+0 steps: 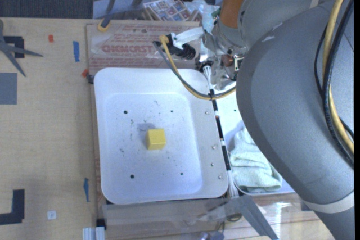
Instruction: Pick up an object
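While the gripper (218, 64) hangs over the far rim, a yellow block (156, 139) lies in the left bin (112, 87).
Cables crowd the gripper's tip, so I cannot tell whether it is open or closed. The block sits near the bin's middle, clear of the walls. It looks light and stiff, perhaps foam, and is best pinched across two opposite flat faces.

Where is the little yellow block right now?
The yellow block sits near the middle of the left white bin in the camera view, alone on the bin floor, left of the white cloth in the other bin.
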Motion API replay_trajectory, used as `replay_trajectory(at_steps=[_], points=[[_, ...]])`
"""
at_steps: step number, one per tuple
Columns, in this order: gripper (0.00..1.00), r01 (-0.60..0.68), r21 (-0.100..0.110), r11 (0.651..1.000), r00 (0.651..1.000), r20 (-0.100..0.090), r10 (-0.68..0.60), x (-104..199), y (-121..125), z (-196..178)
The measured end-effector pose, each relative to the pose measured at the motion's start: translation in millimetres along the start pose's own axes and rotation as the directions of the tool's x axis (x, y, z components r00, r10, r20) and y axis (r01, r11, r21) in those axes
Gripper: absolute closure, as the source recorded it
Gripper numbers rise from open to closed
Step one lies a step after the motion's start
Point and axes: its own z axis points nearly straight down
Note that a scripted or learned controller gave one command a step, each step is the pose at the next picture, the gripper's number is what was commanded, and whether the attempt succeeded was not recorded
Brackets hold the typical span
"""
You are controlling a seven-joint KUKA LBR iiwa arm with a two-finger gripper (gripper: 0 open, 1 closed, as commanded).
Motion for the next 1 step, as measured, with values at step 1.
replay_trajectory(at_steps=[1], points=[[1.0,0.099,0.002,0.995,0.995,0.007,-0.099,-68.8,8.8,20.7]])
